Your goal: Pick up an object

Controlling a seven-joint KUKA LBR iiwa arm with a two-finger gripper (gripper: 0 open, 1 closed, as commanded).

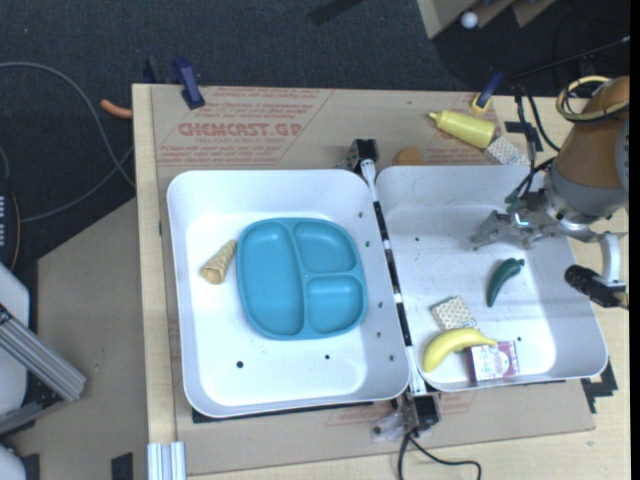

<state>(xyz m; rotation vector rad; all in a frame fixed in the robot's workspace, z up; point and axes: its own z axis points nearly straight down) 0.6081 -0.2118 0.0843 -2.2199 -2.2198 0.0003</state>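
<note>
Spread and empty, the gripper (500,230) hangs just up-left of the green pepper (503,279), whose long axis runs diagonally.

We count: white bins (200,208) 2 | blue divided plate (300,276) 1 | cone (218,262) 1 | banana (455,346) 1 | green pepper (503,279) 1 | cracker (455,314) 1 | small carton (493,362) 1 | yellow bottle (464,126) 1

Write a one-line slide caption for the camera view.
Gripper hangs over the right bin near a green pepper, banana and cracker; left bin holds a blue tray.
</note>
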